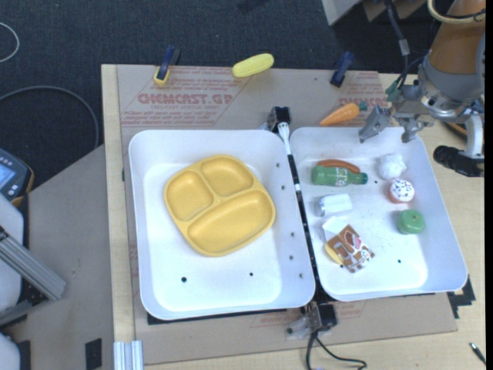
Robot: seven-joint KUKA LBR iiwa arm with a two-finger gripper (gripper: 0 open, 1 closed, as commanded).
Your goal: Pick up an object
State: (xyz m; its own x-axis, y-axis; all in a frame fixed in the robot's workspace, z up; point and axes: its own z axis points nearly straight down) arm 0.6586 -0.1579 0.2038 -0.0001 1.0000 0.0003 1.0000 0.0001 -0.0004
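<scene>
End effector (391,126), fingers spread and empty, hovers at the right bin's (443,230) far edge; the green bottle (339,176) looks light, rigid, best gripped mid-body.

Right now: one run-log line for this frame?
phase: approach | gripper: open, nothing held, over right bin far edge | nearest: white lump | yellow tray: left bin

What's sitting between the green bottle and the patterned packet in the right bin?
In the camera view, a small white block lies on the bin floor between the green bottle and the patterned packet, apart from both.
</scene>
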